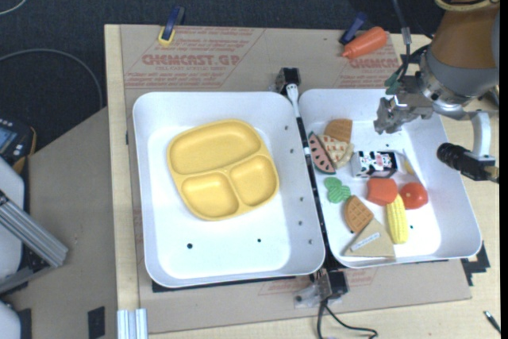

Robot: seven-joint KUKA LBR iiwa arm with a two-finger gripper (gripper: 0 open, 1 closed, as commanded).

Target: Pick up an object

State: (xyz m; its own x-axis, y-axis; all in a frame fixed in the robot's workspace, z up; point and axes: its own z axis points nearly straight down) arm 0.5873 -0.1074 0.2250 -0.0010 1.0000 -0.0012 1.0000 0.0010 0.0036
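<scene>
A: Where is the gripper (pixel 390 117)?

B: Above the back of the right bin (pixel 456 194), over bare white floor, just behind the small black-and-white carton (pixel 374 163). Nothing sits between its fingers. Whether they are spread or pressed together, I cannot tell.

A: And the things to pick?

B: All lie in the right bin: a watermelon slice (pixel 321 152) and bread (pixel 338 130) near the left wall, a green piece (pixel 336 190), a tomato (pixel 413 195), corn (pixel 396 219), and a sandwich wedge (pixel 373 240) at the front.

A: The left bin (pixel 159 131)?

B: It holds a yellow divided tray (pixel 222 168). A carrot (pixel 365 42) lies on the table (pixel 127 59) behind the bins.
</scene>
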